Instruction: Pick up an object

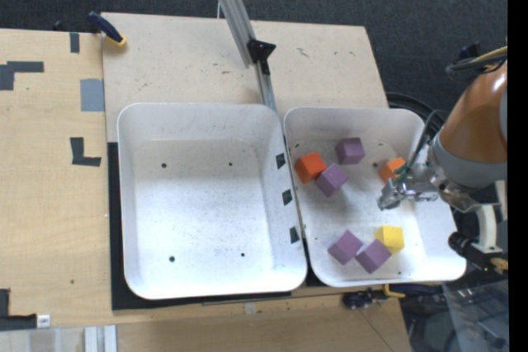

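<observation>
Orange and purple blocks lie scattered in the right bin (pixel 363 118), in the right half of the frame. The gripper (pixel 394 195) hangs low near that bin's right wall, just below a small orange block (pixel 389 168) and above a yellow block (pixel 390 237); whether it is apart or together I cannot tell, and nothing shows clamped in it. For a clean pick, I would centre squarely over one lone block, descend straight, and avoid the crowded purple pair (pixel 359 251) at lower right.

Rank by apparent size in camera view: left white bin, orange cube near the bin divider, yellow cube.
1. Left white bin, largest by far.
2. Orange cube near the divider.
3. Yellow cube, only slightly smaller; too close to call firmly.
</observation>
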You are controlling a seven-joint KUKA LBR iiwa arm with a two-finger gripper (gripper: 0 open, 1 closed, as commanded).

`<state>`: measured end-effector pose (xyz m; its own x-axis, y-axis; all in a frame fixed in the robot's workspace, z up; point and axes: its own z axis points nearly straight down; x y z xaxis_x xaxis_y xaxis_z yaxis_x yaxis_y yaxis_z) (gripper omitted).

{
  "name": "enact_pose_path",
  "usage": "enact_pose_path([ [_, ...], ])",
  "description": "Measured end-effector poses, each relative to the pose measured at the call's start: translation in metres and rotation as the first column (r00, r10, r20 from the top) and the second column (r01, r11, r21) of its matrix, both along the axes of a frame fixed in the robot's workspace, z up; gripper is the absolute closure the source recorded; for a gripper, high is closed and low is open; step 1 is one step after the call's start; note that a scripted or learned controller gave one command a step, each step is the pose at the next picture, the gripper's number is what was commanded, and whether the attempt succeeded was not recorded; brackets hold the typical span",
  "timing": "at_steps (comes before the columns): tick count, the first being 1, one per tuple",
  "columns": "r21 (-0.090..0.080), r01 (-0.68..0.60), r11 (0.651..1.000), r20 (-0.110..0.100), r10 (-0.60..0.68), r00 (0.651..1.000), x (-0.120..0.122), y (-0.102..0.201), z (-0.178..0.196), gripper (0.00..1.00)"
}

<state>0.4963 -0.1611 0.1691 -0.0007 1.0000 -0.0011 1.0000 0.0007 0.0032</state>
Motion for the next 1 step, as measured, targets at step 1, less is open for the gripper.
enact_pose_path([
  [1,0.000,-0.002,1.000,0.002,0.002,1.000,0.0065,0.0053,0.0605,1.00],
])
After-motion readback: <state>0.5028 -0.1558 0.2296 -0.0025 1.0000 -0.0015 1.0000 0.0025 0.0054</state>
